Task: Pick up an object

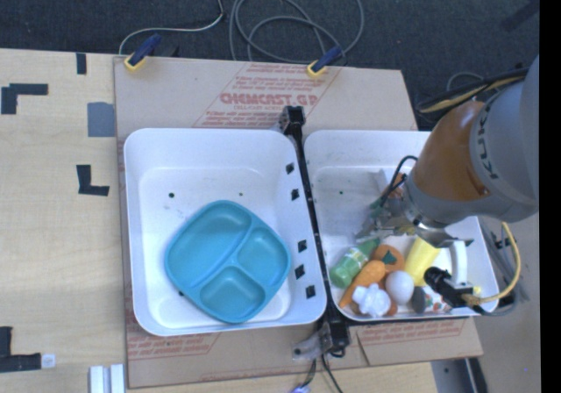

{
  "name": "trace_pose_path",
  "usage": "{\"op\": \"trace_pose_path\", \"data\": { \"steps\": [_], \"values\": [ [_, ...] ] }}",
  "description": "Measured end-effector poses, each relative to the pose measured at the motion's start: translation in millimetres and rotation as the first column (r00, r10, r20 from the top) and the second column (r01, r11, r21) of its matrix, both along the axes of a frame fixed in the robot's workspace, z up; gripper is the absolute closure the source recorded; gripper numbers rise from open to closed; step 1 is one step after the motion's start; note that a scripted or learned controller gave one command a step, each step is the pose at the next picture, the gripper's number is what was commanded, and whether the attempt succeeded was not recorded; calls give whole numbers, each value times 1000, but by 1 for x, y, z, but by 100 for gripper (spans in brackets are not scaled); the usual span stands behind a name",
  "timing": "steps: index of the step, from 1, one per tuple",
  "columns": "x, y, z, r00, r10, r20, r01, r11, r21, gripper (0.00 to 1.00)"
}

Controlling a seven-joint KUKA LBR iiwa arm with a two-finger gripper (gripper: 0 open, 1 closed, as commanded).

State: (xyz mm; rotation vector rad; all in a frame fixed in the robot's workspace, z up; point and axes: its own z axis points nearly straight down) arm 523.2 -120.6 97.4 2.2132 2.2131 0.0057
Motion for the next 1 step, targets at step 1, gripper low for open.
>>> {"op": "trace_pose_path", "data": {
  "steps": [1],
  "values": [
    [-24, 56, 92, 1000, 7, -3, -6, 1000, 8, 100]
  ]
}}
